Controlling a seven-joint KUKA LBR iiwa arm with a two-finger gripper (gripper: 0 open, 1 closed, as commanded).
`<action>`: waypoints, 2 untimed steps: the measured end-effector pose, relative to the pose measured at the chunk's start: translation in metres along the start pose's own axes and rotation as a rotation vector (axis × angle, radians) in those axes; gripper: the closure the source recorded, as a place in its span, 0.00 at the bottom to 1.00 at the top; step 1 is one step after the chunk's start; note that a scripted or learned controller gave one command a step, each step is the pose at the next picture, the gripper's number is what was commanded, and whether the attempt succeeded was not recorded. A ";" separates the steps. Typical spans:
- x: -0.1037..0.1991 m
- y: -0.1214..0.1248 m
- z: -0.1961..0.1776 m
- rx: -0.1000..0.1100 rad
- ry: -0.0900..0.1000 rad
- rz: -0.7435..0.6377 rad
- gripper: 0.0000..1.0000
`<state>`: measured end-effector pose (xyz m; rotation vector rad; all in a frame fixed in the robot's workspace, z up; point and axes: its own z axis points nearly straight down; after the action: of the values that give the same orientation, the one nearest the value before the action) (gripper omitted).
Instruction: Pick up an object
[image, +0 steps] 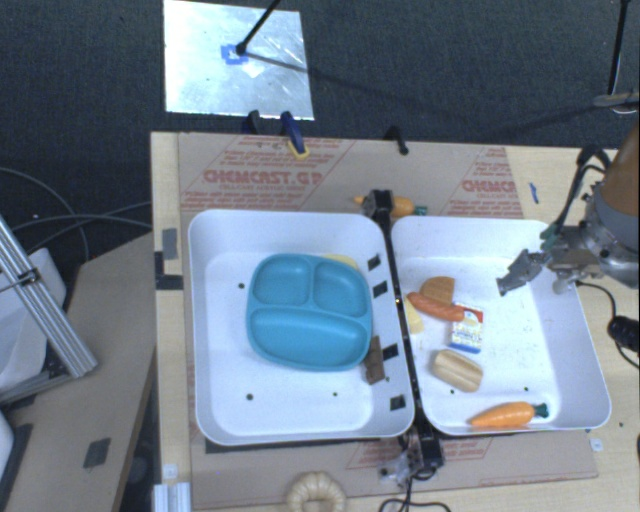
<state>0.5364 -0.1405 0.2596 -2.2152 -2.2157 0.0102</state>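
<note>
Objects for picking lie loose in the right bin (590, 385), and none of them has been lifted yet. Taking that bin as the landmark: toward its left wall, a red sausage-shaped toy (436, 307) rests partly over a tan slice of bread (439, 289). Just below these, nearer the bin's middle, sits a small printed carton (467, 330), and below that a tan bread roll (457, 370). Along the bin's front edge lies an orange carrot (505, 415) with a green tip pointing right. A pale yellow piece (412, 318) lies against the left wall.

The gripper (537, 271) hangs over the bin's upper right part, well apart from every item; its two dark fingers look spread, with nothing between them. The arm comes in over the bin's right rim.

Beyond the bin's left wall, the left bin (215, 330) holds a blue divided plate (308, 310), and a small brown item (375, 362) lies beside the shared divider.

Judged from this, the task is at its start: a target must be chosen, the gripper brought over and down, closed, and raised. The carton or the roll looks nearest.
</note>
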 end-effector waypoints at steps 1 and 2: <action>0.000 0.002 -0.007 -0.012 -0.002 -0.003 0.00; 0.002 0.002 0.056 -0.008 -0.001 -0.001 0.00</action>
<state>0.5377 -0.1387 0.2036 -2.2186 -2.2210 0.0021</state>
